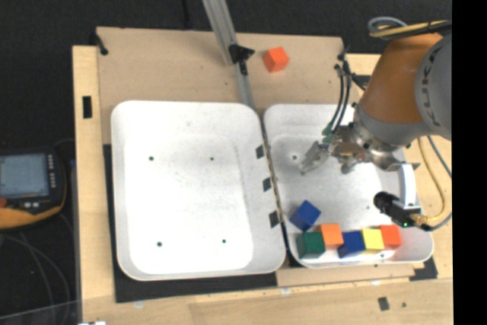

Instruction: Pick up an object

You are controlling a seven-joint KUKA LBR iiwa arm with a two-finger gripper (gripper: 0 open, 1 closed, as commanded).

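While blocks (346, 238) line the bin (283, 125), jaws (329, 156) hover above.

Two shallow white plastic bins: the left bin (129, 164) and the right bin (365, 194); seven small cubes: two blue (306, 214) (351, 243), three orange (332, 234) (390, 235) (275, 59), one green (311, 243), one yellow (373, 239); one orange cube lies outside on the tan wooden surface (304, 80).

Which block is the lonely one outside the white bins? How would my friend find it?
Start at the brown board behind the two shallow white bins. Beside the slanted grey metal pole lies a small orange cube. It sits alone on the board, while the other coloured blocks cluster in the right bin's near corner.
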